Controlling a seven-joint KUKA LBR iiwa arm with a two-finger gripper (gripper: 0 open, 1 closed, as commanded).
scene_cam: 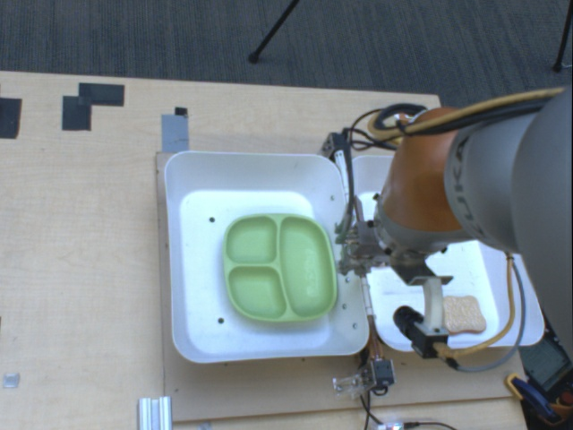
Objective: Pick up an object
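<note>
Green divided plate [279,269] sits against left bin [192,240] right wall; arm [448,186] covers right bin, biscuit [464,313] beside it; hand state unclear.

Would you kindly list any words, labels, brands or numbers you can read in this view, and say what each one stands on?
None can be read.
The green divided plate, the left bin, the tan sponge-like piece and the arm show no legible print.
The dark tape patches on the bench are blank.
</note>
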